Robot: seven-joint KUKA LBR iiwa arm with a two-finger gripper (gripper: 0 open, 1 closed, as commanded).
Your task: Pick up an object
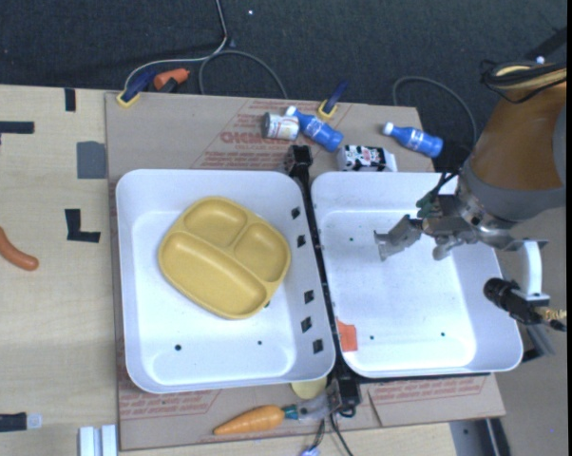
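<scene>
A yellow divided plate point(224, 255) lies flat in the left white bin point(139, 345). My gripper point(419, 242) hangs over the upper middle of the right white bin point(495, 354), coming in from the right. Its two grey fingers point(392, 239) are spread apart with nothing between them, so it is open. A small orange tag point(347, 335) lies on the right bin's floor near its front left corner, well clear of the gripper.
Outside the bins lie a carrot point(248, 421) at the front, a sausage point(12, 248) far left, and two blue bottles point(319, 129) point(414, 140) plus a black-and-white packet point(367, 158) behind. A clamp point(153, 82) grips the board's back left corner.
</scene>
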